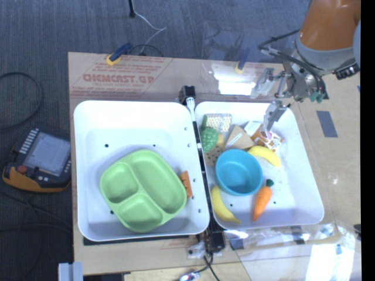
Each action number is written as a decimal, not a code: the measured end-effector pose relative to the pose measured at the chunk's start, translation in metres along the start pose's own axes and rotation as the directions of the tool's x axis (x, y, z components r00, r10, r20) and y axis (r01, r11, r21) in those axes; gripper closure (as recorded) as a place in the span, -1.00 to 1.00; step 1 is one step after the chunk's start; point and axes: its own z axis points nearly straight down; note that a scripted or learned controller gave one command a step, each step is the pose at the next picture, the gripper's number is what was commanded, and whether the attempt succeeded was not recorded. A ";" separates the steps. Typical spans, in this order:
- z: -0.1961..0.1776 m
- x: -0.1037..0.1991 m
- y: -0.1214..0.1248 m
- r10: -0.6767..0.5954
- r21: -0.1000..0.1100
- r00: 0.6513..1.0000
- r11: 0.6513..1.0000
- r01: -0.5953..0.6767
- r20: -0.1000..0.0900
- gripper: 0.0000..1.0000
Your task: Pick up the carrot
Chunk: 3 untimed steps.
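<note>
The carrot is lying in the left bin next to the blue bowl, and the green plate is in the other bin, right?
Not quite. In the camera view the carrot lies in the right bin, next to the blue bowl. The green plate is in the other bin, the left one.

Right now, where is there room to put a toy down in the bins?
Bare floor lies in the left bin behind the green plate, and in the right bin's near corner beside the carrot. Around the blue bowl it's crowded.
</note>
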 end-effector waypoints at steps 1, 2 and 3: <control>0.106 0.077 -0.019 0.003 -0.002 1.000 1.000 -0.003 -0.014 -1.00; 0.189 0.136 -0.034 -0.057 0.003 0.998 0.998 0.056 0.008 -1.00; 0.173 0.130 -0.035 -0.055 0.012 0.998 0.998 0.055 0.028 1.00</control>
